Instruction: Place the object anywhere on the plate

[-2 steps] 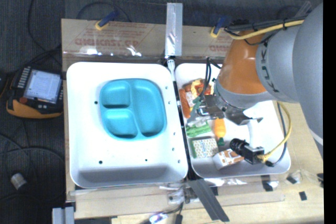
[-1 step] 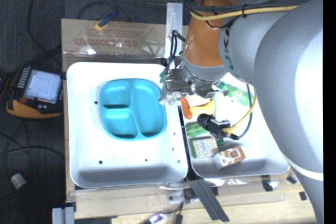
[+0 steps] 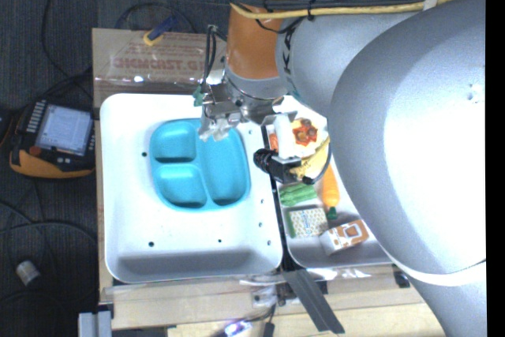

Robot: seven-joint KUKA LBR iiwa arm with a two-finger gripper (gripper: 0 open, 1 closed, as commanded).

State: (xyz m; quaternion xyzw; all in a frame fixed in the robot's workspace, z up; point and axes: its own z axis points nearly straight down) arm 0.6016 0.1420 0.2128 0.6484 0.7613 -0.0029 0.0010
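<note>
arm: grey arm (image 3: 410, 130) reached in from right | gripper (image 3: 215, 126) hung over upper edge of blue plate (image 3: 197, 163) | plate lay in left bin (image 3: 126, 233) | right bin (image 3: 304, 252) held cluttered small items

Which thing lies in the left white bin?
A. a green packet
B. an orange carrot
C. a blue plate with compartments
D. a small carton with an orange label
C: the blue plate with compartments lies in the left white bin, with the gripper above its upper edge, while the toy food is piled in the right bin.
</note>
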